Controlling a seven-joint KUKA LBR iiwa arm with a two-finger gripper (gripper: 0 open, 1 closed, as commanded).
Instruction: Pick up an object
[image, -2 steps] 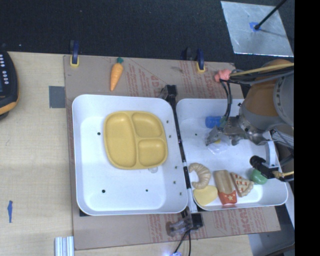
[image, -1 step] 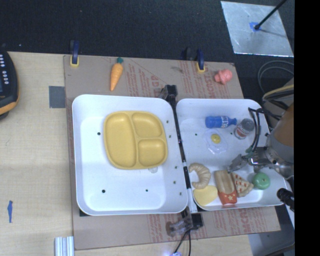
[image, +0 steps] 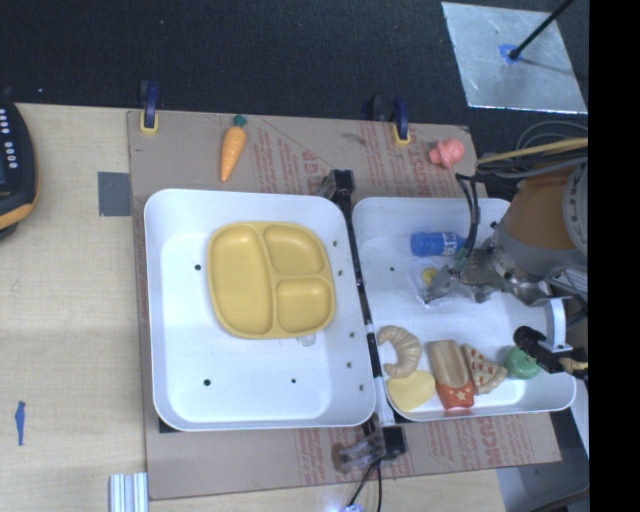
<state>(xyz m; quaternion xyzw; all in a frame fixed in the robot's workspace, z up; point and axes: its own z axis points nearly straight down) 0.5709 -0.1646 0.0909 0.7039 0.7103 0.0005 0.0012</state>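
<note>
A cardboard-covered bench bears two white bins; the right bin (image: 372, 300) holds small toy foods, with a blue bottle (image: 434, 243) at its far side. The bottle looks light, rigid and slick, best pinched across its middle. The gripper (image: 441, 287) hangs low just near of it, arm reaching from the right; whether the hand is spread, I cannot tell.

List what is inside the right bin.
The right bin holds a blue bottle, a croissant, a yellow heart-shaped piece, a hot dog, a pizza slice and a green piece. The end effector covers whatever lies beneath it.
</note>
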